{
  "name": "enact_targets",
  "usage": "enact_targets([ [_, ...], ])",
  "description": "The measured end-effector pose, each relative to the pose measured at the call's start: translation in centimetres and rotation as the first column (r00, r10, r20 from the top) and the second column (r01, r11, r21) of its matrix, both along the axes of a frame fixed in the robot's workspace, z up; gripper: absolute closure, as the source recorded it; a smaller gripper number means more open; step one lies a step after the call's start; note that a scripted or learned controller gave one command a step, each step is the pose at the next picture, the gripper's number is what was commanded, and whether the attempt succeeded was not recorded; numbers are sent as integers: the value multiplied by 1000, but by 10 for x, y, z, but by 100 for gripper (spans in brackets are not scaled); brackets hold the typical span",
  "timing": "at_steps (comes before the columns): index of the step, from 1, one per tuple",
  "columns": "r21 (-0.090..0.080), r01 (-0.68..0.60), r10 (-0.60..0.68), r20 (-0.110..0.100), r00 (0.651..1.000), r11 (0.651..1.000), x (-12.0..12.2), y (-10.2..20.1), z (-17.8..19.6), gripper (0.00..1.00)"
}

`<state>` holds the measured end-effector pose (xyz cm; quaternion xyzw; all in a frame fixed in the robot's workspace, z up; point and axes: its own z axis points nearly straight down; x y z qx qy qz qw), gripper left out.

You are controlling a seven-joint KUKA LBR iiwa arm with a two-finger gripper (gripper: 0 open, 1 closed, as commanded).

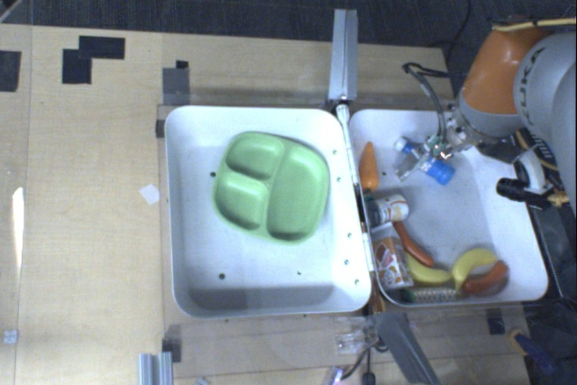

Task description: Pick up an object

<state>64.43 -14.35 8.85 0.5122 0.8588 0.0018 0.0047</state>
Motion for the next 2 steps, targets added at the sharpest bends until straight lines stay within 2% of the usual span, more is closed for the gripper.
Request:
enact_targets([
  [1,0,-7,7,8,1000,1000,3,2,12,100],
  [2,2,141,-141,-3,990,990,-16,42,113,100],
])
